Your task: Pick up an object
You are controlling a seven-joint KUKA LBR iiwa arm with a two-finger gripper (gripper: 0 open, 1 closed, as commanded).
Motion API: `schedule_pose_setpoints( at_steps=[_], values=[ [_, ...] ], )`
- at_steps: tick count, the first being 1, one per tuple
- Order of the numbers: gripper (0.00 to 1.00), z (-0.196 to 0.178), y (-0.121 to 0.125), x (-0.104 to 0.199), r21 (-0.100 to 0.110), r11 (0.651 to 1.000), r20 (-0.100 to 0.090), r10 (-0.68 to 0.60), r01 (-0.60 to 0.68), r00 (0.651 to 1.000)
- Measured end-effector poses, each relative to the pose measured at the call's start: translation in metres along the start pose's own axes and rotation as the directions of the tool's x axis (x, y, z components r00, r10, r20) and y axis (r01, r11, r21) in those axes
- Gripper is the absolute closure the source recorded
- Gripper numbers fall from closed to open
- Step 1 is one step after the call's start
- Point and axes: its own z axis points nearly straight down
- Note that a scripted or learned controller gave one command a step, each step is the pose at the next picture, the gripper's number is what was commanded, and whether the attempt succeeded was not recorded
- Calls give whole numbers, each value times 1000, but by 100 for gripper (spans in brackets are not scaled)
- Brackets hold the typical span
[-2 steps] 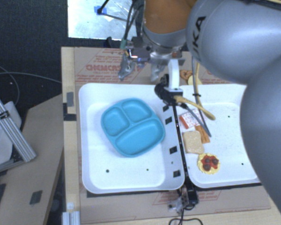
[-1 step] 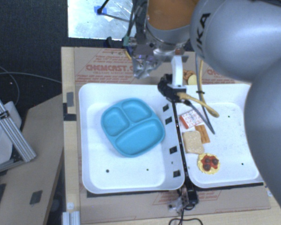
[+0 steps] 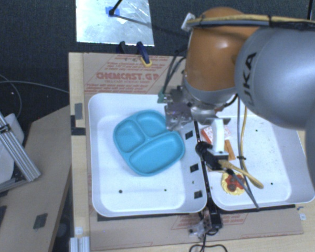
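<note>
Two white bins sit side by side on the bench. The left bin (image 3: 102, 193) holds a blue plate (image 3: 147, 143) with three compartments, lying flat near the middle. The right bin (image 3: 283, 177) holds a small clutter: an orange and white packet (image 3: 220, 135) near the dividing wall and a yellow and red item (image 3: 232, 184) lower down, too small to name.

The gripper (image 3: 177, 121) is low over the upper right edge of the plate, at or just above its rim; contact is not clear. Whether the gripper is open or closed, I cannot tell, because the wrist blocks the view from above. Nothing is seen lifted, so I judge the pick as not yet done: the grasp and the lift are left.

The brown sheet (image 3: 126, 75) under the bins reads "CHEMCAST GP" in red. The grey arm (image 3: 283, 72) shows the letters "UKA".
</note>
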Motion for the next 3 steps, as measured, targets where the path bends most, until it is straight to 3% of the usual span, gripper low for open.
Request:
schedule_pose_setpoints(
  at_steps=[1, 2, 3],
  values=[
    [100, -52, -48, -6, -14, 1000, -5, -6, 5, 1000],
    [0, -49, -47, -6, -11, 1000, -3, -4, 4, 1000],
    [0, -130, -57, 36, -19, 1000, -8, -11, 11, 1000]
  ],
)
